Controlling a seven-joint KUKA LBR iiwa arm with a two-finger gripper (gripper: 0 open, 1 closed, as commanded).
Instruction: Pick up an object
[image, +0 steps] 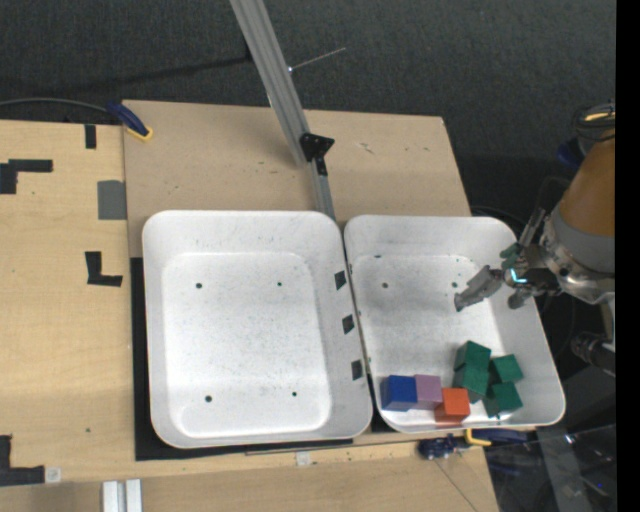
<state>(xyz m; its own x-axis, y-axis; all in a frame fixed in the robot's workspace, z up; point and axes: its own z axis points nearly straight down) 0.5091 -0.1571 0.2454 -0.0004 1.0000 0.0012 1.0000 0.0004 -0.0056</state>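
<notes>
Your tool (487, 289) hangs over the right side of the right bin (420, 240), and you cannot tell from here whether it is released or clenched; nothing shows in it. The blocks lie huddled in that bin's near right corner: a blue block (400, 391), a pale purple block (428, 388) touching it, an orange block (455, 403), and a heap of dark green blocks (489, 377). The left bin (160, 235) sits alongside on the counter (60, 330).

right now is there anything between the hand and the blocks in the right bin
Nothing visible. The hand hangs over bare floor of the right bin, and the green blocks lie nearer the front corner with open white floor between them.
</notes>
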